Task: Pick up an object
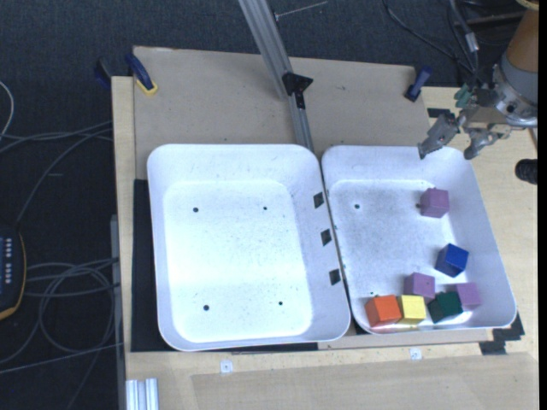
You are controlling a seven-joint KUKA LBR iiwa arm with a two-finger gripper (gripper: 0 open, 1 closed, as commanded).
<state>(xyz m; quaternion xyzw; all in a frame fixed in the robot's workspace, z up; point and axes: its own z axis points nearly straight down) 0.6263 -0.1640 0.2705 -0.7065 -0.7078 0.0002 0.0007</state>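
Pincer (pixel 450 148) fingers apart, holding nothing, over the right bin's (pixel 485 229) far rim; tan worktop (pixel 222 101) beneath, dark carpet (pixel 51 24) beyond, arm cut off at frame edge.

Pale wooden desk (pixel 214 84), set on dark carpet. Two shallow white bins side by side on it: left bin (pixel 158 229), right bin (pixel 491 254), rims touching at the middle. Blue clamps on the far edge, one at the left corner (pixel 141 73), one toward the right (pixel 417 82).
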